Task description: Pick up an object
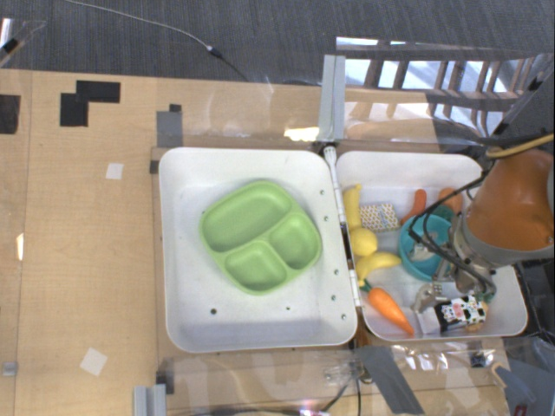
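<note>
The right bin (512,319) holds the pickable things, crowded toward its left and middle. A carrot (388,307) lies aslant near the front left corner, its leafy end toward the divider. Just behind it a lemon (364,243) sits against a banana (378,263), and a second yellow piece (351,204) stands along the left wall farther back. A small speckled block (379,216) lies beside that piece. A teal bowl (422,248) sits in the middle of the bin, partly covered by the arm, with an orange-red stick (420,201) behind it. At the front, a black-and-white toy (460,310) lies near the front wall.

The hand (434,295) hangs low over the front of this bin, between the carrot and the black-and-white toy, just in front of the bowl. Whether its fingers are spread or closed cannot be told from here, and nothing can be seen gripped. The arm (512,211), with its broad orange band, covers the right side of the bin.

The left bin (186,319) holds a green divided plate (260,234), lying flat near its middle, turned at a slant. Both bins rest side by side on the desk (78,258), which carries black squares (87,100) at its back left.
</note>
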Tool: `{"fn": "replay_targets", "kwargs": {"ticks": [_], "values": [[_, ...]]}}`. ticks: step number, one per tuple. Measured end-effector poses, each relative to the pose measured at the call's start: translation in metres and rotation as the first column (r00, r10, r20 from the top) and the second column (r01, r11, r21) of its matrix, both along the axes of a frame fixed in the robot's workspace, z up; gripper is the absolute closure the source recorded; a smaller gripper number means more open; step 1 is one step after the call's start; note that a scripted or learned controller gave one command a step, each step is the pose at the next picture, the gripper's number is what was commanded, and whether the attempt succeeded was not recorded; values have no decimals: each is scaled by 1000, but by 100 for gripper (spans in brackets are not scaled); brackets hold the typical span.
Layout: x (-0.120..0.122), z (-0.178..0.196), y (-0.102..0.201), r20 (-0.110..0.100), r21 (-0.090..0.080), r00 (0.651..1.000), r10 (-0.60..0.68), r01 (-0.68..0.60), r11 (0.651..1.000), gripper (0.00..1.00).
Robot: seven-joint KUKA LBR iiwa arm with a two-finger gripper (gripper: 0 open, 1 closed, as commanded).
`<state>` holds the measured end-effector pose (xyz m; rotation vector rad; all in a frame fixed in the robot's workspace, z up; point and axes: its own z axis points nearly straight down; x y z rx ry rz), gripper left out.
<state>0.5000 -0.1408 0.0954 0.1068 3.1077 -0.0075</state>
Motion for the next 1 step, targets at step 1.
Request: {"fn": "replay_targets", "kwargs": {"ticks": [1], "values": [[88,-4,42,-8,7,995,-97,97,995,0]]}}
